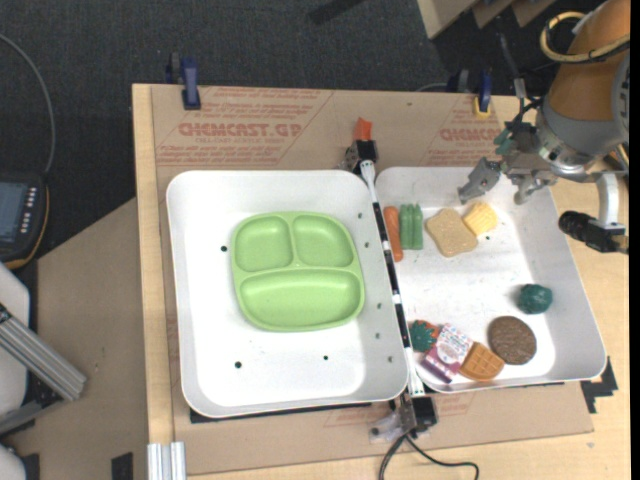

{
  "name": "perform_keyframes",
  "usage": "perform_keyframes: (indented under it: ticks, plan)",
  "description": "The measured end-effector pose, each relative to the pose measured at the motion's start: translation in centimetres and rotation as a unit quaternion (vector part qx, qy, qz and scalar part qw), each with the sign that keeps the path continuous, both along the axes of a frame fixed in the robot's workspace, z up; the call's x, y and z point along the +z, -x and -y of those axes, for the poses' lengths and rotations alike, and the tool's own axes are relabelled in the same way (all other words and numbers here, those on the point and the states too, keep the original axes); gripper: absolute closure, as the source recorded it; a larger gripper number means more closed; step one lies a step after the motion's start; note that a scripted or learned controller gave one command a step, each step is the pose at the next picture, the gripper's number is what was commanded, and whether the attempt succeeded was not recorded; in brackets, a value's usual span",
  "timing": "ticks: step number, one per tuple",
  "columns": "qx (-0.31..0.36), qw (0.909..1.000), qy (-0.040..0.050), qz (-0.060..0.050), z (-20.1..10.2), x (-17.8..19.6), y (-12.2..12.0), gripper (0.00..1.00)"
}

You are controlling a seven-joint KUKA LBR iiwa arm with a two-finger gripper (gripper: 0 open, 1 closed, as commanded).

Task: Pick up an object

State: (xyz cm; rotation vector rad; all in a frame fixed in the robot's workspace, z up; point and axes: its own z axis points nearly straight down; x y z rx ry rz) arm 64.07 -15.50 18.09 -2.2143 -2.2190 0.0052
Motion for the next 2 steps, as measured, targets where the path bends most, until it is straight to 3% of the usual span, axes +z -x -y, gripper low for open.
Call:
perform_keyframes:
  ticks: [1,2]
  plan:
    - [0.002,1.0,-0.0013,-0.001,-6.7,-6.7,0.6,0.0]
    - [0.0,1.0,-0.0004,0.006,-4.5,-9.4,-2.8,0.0]
